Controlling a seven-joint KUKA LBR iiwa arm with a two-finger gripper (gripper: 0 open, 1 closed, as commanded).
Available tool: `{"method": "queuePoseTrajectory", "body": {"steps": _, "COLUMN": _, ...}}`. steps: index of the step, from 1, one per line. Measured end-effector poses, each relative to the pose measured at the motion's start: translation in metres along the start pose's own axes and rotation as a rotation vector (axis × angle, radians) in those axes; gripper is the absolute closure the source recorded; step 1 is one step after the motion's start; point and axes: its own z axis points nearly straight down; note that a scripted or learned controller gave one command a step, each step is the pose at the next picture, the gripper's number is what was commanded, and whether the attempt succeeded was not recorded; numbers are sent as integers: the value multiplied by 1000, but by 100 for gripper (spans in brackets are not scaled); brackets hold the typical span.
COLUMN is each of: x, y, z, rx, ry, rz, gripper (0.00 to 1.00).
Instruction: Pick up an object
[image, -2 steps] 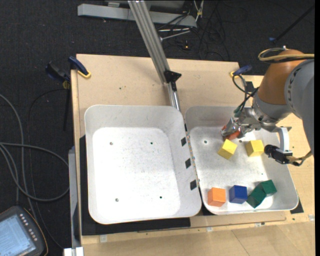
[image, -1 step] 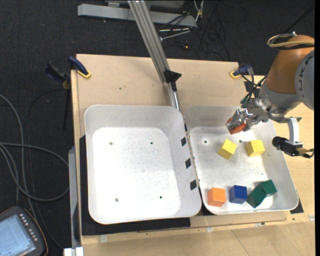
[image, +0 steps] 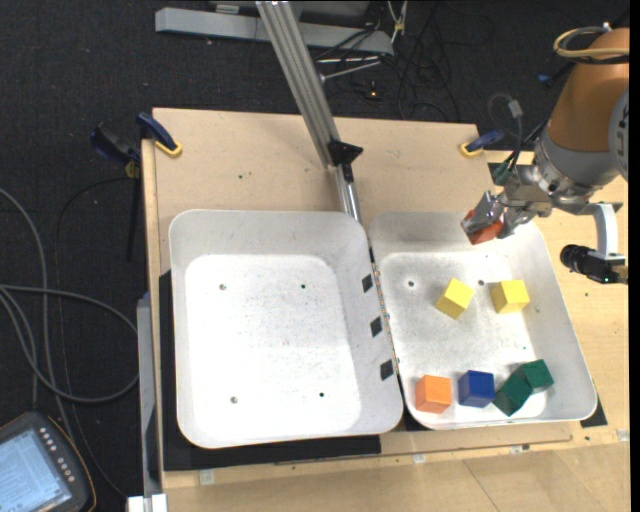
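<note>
My gripper (image: 484, 226) hangs above the far edge of the right bin (image: 560, 320), below the grey wrist with its orange band. A small red block (image: 482, 232) shows between its fingers, lifted off the bin floor. On the right bin's floor lie two yellow blocks (image: 455, 297) (image: 511, 295) near the middle. An orange block (image: 433, 392), a blue block (image: 477, 388) and two green blocks (image: 537, 375) (image: 514, 394) line the bin's near edge.
The left bin (image: 190, 300) stands beside the right one, with black clips along their shared rim. A slanted metal pole (image: 305, 85) rises from behind the bins. Blue-and-yellow clamps (image: 155, 135) (image: 478, 143) grip the bench's far corners.
</note>
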Motion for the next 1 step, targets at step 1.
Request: {"method": "queuePoseTrajectory", "body": {"steps": 1, "x": -1, "y": 9, "z": -46, "rx": 1, "ry": 0, "rz": 1, "gripper": 100}}
